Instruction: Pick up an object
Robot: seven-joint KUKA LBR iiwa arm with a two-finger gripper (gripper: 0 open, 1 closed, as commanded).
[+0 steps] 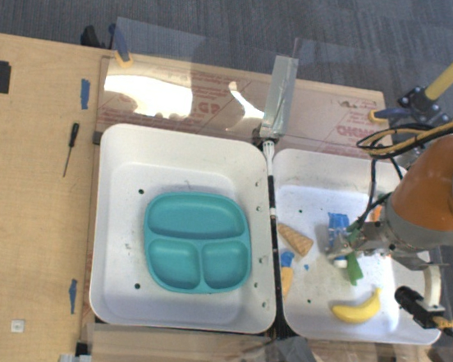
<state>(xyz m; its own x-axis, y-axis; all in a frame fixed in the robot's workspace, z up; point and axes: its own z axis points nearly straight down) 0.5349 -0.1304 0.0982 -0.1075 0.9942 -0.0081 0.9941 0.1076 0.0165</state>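
Banana (357,308) lies near gripper (348,252), whose finger state I cannot tell; no legible writing

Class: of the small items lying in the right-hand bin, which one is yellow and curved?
The banana, lying near the front edge of the right bin. The cone-shaped piece is tan, and the others are blue or green.

A teal divided plate (197,242) sits in a white bin (121,162), while a yellow banana (358,308), blue and green pieces colour the other white bin (293,305).
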